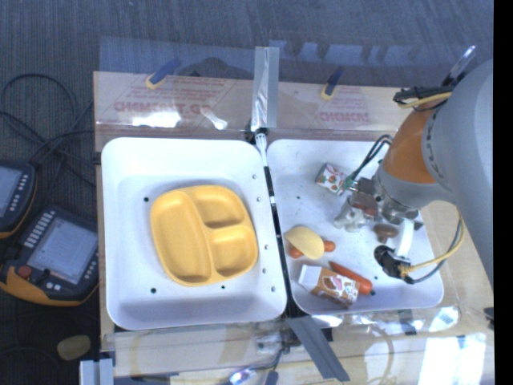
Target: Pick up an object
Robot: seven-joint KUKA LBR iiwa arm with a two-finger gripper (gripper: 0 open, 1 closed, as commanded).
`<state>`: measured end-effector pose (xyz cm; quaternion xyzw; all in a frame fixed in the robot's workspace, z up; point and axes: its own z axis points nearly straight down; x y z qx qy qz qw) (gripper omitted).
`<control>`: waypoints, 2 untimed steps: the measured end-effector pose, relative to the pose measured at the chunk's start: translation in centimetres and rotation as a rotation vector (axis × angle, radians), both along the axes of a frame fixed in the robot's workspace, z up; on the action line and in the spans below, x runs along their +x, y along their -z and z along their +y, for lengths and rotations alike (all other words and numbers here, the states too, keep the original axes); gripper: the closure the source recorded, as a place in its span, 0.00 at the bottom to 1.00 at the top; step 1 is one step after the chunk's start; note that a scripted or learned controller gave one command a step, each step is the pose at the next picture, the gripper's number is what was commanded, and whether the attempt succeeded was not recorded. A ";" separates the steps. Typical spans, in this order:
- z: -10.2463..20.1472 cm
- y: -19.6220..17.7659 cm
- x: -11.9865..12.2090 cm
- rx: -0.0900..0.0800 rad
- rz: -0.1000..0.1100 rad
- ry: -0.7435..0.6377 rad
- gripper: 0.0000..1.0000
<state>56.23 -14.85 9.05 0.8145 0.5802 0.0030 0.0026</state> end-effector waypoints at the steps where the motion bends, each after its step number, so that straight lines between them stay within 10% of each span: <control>1: 3.1 0.0 6.4 -0.004 -0.003 0.134 1.00; 2: -0.3 0.4 9.6 0.015 0.076 0.290 1.00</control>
